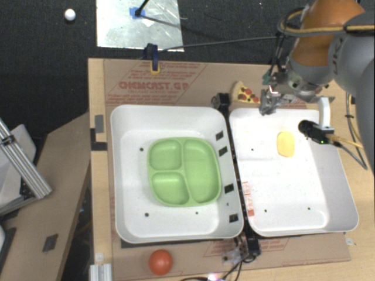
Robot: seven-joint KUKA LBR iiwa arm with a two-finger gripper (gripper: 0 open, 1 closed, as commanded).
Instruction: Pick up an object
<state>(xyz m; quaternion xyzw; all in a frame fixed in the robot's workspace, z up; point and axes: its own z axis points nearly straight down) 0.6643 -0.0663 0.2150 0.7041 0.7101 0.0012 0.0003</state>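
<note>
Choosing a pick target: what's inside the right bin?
In the right bin lies one yellow object, apart from the tool at the far rim. The arm covers the far right corner.

You see the arm (351, 63) as smooth, rounded grey casing with a glossy orange band (325, 25) bulging above the wrist. A dark cable loops around the top of that band. Below it the wrist narrows into a grey-and-black metal assembly, and the gripper (268, 105) ends it as a small cluster of silvery, dark-edged parts, too small to resolve further.
</note>
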